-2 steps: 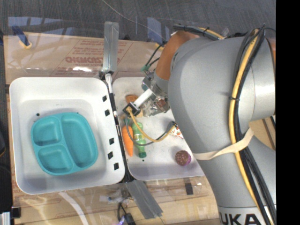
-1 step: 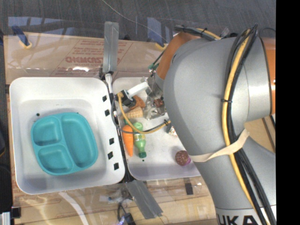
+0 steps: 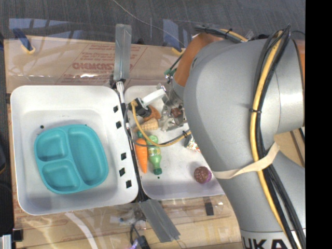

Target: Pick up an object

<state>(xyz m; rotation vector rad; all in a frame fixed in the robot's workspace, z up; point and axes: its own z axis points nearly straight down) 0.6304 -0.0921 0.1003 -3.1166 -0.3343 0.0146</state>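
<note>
My gripper (image 3: 170, 116) reaches down into the back of the right bin (image 3: 171, 188), under the bulk of the grey arm. Just left of it lies a tan waffle-patterned piece (image 3: 150, 124). In front of that, an orange carrot (image 3: 141, 154) lies along the bin's left wall, with a green bottle-shaped toy (image 3: 154, 156) beside it. A dark red ball (image 3: 202, 175) rests near the front right, close to the arm. A small shiny item (image 3: 192, 146) peeks out by the arm's edge. The arm hides the right part of this bin.
The left bin (image 3: 26, 102) holds a teal divided plate (image 3: 71, 157). A divider with black clips (image 3: 123, 154) separates the two bins. Brown cardboard (image 3: 78, 61) lies behind the bins.
</note>
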